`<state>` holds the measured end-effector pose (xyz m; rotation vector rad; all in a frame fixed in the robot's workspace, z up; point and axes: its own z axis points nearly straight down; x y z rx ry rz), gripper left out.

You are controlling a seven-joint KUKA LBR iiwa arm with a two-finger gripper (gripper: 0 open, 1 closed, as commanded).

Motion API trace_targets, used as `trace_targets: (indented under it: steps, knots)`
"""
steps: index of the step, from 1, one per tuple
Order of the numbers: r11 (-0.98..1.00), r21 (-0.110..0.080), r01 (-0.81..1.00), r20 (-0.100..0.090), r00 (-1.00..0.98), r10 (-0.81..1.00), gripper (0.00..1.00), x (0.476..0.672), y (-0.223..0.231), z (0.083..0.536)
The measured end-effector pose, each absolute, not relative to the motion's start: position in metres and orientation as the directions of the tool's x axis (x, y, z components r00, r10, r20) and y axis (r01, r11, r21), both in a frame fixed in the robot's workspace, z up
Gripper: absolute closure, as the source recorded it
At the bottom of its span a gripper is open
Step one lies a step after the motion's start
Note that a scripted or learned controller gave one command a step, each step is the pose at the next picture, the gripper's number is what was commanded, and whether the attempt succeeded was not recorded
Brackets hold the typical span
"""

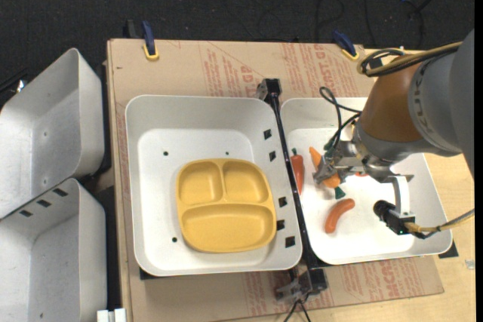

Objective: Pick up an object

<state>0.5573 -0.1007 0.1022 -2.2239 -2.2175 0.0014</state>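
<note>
In the right bin (pixel 423 237) lie an orange-red sausage (pixel 339 214), a long orange carrot piece (pixel 298 171) along the left wall, and a small green piece (pixel 337 192). My gripper (pixel 332 171) is low over the bin's left half, among small orange and green items next to the carrot. The wrist and cables hide its fingers. The sausage lies just below and right of the gripper, apart from it.
The left bin (pixel 151 237) holds a yellow compartment tray (pixel 225 204). A black divider (pixel 283 162) runs between the bins. The grey arm with its orange band (pixel 400 105) covers the right bin's upper right. Two spare white bins (pixel 45 162) stand off the bench's left.
</note>
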Motion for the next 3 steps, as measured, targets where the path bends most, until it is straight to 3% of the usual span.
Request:
trace_targets:
  steps: [2,3]
  knots:
    - [0.003,0.006,1.000,-0.001,-0.003,1.000,1.00,0.570,-0.099,0.205]
    - [0.008,0.002,1.000,0.002,-0.008,1.000,1.00,0.585,-0.036,0.208]
